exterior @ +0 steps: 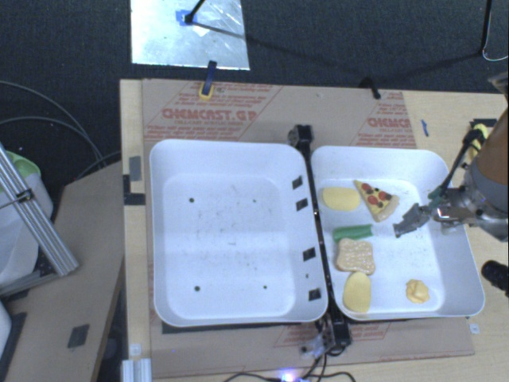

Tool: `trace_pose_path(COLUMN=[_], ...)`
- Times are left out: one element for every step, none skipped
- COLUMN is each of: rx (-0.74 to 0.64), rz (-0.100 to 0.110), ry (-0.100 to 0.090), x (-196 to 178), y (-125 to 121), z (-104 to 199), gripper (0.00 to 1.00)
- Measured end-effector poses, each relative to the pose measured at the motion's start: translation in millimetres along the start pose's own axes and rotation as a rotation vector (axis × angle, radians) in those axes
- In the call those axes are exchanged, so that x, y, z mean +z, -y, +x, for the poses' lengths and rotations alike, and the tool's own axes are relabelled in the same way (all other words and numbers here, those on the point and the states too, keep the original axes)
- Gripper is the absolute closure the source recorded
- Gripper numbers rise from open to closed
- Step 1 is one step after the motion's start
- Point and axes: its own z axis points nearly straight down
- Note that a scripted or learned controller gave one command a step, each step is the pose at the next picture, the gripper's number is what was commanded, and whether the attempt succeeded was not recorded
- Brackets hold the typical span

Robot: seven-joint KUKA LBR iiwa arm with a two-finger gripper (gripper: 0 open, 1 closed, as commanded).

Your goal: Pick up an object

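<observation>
Camera view: cardboard (208, 114) reads "CHEMCAST GP" (red print).

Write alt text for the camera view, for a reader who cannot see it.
A robot arm's tool hangs over the right bin, near a toy pizza slice. That bin also holds a green piece, a bread slice and three yellow pieces. The left bin sits beside it on a bench.
</observation>
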Motion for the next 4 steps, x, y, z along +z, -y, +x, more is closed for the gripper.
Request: trace_pose_path(rx=[0.0, -0.006, -0.009, -0.006], rz=[-0.004, -0.018, -0.002, -0.006], ry=[-0.002, 0.0, -0.004, -0.004], x=[154.9, -0.8, 14.1, -3.0], y=[4.0, -26.3, -60.9, -134.8], z=[40.2, 73.2, 148.7, 207.1], gripper=[0.0, 0.0, 0.0, 0.0])
